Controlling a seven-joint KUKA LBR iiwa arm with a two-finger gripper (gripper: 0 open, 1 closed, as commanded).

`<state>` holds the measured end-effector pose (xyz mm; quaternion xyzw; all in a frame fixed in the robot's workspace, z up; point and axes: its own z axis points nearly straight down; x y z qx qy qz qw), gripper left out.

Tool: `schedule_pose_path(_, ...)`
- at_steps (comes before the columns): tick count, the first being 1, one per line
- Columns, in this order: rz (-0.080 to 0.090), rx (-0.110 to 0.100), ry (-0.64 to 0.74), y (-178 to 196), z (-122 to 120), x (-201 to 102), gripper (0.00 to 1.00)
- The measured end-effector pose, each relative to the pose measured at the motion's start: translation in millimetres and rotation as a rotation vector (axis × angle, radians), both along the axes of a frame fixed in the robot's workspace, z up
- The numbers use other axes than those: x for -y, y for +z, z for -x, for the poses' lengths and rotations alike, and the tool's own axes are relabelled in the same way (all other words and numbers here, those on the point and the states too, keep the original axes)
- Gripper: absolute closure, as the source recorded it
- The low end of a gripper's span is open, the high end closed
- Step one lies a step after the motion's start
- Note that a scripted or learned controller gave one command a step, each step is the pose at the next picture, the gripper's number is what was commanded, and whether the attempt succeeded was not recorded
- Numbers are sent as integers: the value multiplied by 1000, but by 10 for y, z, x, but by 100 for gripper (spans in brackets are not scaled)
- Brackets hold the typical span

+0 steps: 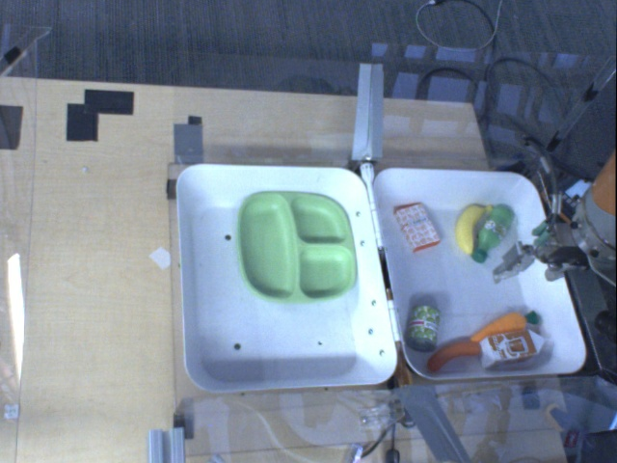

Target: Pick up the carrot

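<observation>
The carrot (487,334) lies slantwise at the front of the right bin (453,278). It is orange, with its darker tip at the lower left and its green top at the upper right. A small orange and white carton (511,349) rests against its front side and hides part of it. My gripper (532,264) hangs over the bin's right side, above and a little to the right of the carrot. It is open, with nothing between its fingers (509,264).
In the right bin there are also a banana (469,228), a green bottle (494,231), a red and white packet (416,227) and a green can (422,325). A green divided plate (294,246) sits in the left bin (207,287).
</observation>
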<state>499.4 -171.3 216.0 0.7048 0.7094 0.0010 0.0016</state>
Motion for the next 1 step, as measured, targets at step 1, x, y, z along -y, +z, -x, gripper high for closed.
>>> schedule_pose_path(1, 1, 3, -23, -1163, 93, 318, 0)
